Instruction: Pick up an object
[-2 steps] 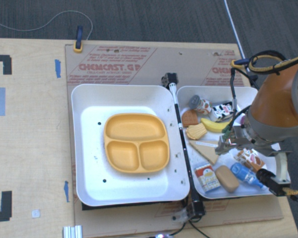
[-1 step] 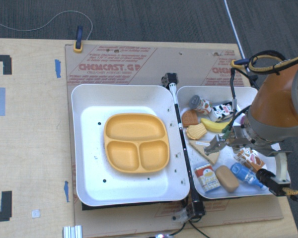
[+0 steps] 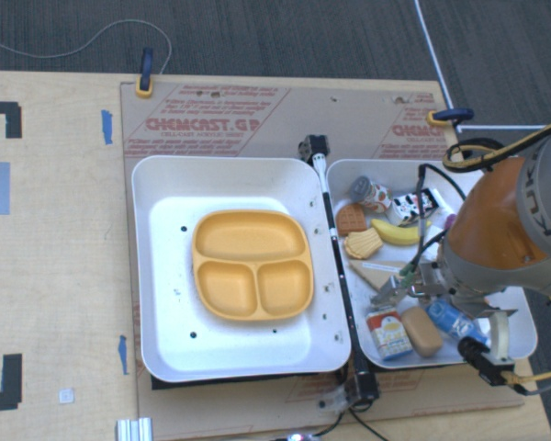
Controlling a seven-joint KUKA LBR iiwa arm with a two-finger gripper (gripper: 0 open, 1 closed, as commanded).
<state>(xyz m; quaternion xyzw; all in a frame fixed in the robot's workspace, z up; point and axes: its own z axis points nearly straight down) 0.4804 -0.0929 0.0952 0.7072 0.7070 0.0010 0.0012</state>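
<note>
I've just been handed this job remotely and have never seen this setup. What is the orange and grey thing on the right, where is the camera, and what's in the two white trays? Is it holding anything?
The picture comes from one fixed camera above the bench, looking down at a slant. The grey and orange shape is a robot arm reaching in from the right; its gripper, the metal claw at its tip, sits low over the right bin. That bin holds small toy foods: a banana, a ridged yellow piece, a round brown cookie, a red-labelled packet, a tan bread-like piece and a blue item. The left bin holds a yellow divided plate. I see nothing between the gripper's fingers, so treat it as holding nothing.
</note>
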